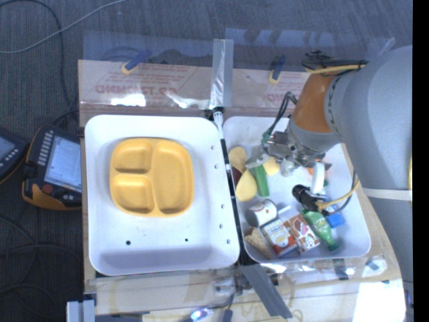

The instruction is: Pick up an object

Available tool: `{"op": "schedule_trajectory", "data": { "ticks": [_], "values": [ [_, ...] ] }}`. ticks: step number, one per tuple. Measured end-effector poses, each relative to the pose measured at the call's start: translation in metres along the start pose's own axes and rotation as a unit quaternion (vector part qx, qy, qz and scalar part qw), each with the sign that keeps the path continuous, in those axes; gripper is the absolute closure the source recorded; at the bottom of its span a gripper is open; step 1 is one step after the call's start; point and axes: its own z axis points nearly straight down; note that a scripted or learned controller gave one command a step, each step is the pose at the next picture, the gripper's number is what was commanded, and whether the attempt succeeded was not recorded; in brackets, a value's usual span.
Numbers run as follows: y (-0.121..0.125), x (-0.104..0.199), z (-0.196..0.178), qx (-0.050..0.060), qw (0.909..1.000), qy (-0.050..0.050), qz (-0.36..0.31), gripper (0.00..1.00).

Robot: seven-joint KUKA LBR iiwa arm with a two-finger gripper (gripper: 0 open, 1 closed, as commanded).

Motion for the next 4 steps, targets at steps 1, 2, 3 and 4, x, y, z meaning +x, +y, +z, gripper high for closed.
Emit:
{"op": "schedule_trajectory", "data": {
  "ticks": [1, 2, 3, 4],
  "values": [
    [0.001, 0.001, -0.009, -0.001, 1.0, 0.0, -0.001, 1.0],
    [0.001, 0.001, -0.009, 0.0, 1.0, 0.0, -0.001, 0.0],
    [0.0, 0.001, -0.017, 0.002, 1.0, -0.001, -0.001, 1.0],
    [0.049, 0.041, -0.092, 0.006, 0.9979, 0.0, -0.064, 1.0]
  ]
}}
